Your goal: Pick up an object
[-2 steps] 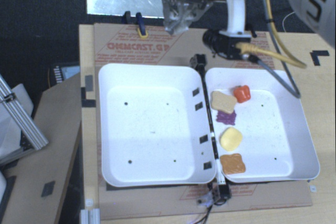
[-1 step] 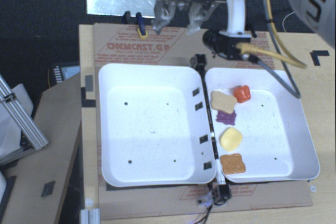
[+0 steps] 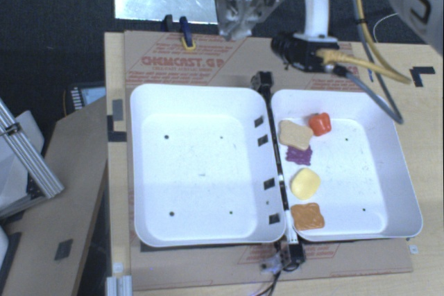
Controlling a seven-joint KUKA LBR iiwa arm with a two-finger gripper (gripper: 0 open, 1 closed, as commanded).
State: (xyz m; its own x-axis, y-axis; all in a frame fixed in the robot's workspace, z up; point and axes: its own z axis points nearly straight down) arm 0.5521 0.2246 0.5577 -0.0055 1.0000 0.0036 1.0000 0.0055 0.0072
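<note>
My gripper (image 3: 234, 25) hangs high above the back edge of the bench, behind the left bin (image 3: 149, 149), with nothing seen between its fingers. In the right bin (image 3: 388, 170) lie several small things near its left wall: a tan bread-like slice (image 3: 295, 134), a red-orange pepper-like piece (image 3: 319, 123), a purple piece (image 3: 299, 155), a pale yellow lump (image 3: 304, 184) and an orange-brown square piece (image 3: 307, 217). All of them lie well below and to the right of the gripper.
A black divider strip (image 3: 272, 149) with clips runs between the two bins. A brown cardboard sheet (image 3: 173, 59) lies under them. A yellow-and-blue clamp (image 3: 186, 35) sits at the back. An aluminium rail (image 3: 28, 156) stands at the left.
</note>
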